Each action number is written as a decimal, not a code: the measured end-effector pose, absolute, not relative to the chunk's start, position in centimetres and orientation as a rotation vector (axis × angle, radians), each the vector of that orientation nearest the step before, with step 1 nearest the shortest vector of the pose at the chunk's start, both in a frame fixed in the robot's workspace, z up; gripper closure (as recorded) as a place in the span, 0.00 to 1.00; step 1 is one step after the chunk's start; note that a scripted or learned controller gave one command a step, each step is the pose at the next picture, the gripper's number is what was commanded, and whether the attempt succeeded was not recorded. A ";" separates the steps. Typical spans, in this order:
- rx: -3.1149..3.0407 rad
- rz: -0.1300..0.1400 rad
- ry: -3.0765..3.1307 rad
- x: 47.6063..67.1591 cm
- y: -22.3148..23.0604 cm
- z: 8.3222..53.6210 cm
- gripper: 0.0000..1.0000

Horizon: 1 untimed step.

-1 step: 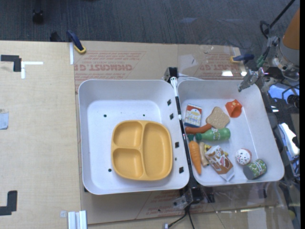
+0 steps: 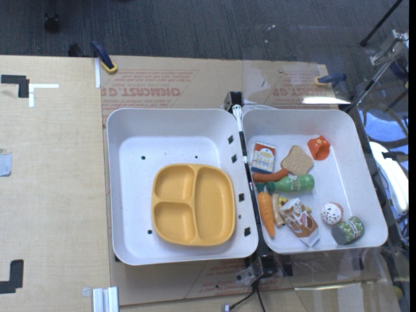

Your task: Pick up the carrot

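Carrot (image 2: 266, 214) is lying in the right bin (image 2: 354, 135), hugging its left wall, just below a green bottle (image 2: 294, 184) and touching a printed packet (image 2: 298, 217) on its right. Left of that bin, a yellow divided plate (image 2: 194, 205) is sitting in the other bin (image 2: 130, 135).

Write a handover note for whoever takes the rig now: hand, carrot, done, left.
Carrot: lying in the right bin, against its left wall, near the front, just below the green bottle and beside a printed packet.
Left bin: holds a yellow divided plate.
Done: nothing yet; carrot not lifted.
Left: bring the hand in, grasp the carrot, lift it. The wall and packet crowd it, so the grasp may be tight.
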<state>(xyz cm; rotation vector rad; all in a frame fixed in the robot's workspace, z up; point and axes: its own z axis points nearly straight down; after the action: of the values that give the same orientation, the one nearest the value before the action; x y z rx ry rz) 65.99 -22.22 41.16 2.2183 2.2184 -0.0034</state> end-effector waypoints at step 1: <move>2.439 -0.006 1.982 61.0 -18.3 28.1 0.00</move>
<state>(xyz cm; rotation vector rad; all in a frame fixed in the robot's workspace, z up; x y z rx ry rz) 61.00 -18.34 28.11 2.4394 1.9820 -0.0064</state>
